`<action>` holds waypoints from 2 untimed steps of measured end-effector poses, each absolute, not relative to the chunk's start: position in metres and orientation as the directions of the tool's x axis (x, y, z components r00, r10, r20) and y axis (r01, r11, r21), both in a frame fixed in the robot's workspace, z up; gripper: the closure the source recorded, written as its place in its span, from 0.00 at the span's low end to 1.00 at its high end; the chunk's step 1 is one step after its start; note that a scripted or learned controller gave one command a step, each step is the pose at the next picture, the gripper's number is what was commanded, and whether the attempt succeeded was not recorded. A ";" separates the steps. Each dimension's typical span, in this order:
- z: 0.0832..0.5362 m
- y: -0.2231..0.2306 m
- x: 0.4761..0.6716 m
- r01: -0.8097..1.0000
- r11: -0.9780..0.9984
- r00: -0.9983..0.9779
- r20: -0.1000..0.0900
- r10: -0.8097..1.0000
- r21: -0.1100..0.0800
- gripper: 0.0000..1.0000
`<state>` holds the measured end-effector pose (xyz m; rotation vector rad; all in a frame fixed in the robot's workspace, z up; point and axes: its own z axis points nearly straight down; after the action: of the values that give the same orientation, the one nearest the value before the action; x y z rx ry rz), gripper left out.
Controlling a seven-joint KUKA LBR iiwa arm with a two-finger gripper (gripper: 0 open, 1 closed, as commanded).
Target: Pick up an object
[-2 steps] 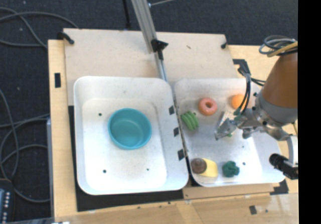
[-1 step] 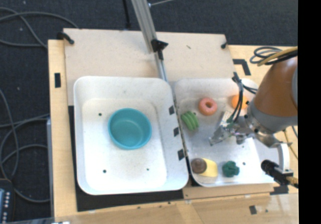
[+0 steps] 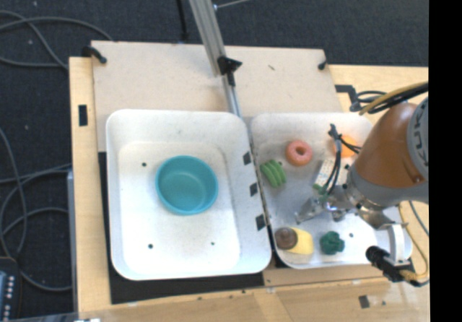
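My gripper (image 3: 312, 210) hangs low over the middle of the right bin (image 3: 274, 129), on the end of the grey and orange arm (image 3: 390, 158) that comes in from the right. Nothing shows in its grasp. A pink ring (image 3: 298, 152) lies behind it and a ridged green piece (image 3: 273, 172) to its back left. In front of it, near the bin's front wall, lie a yellow and brown piece (image 3: 295, 240) and a small dark green piece (image 3: 332, 242). A bit of orange (image 3: 349, 144) peeks out beside the arm.
The left bin (image 3: 123, 169) holds a teal bowl (image 3: 187, 184) near its middle. A slanted metal pole (image 3: 206, 14) rises behind the bins. Cables lie on the dark floor at the left.
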<state>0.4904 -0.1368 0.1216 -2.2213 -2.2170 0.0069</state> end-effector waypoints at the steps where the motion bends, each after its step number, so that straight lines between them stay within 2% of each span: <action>1: 0.135 -0.136 0.494 1.000 -0.006 0.006 0.002 1.000 0.004 1.00; 2: 0.178 -0.137 0.496 1.000 0.003 -0.003 -0.001 1.000 0.006 1.00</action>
<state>0.4960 -0.1368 0.1778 -2.2215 -2.2286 -0.0059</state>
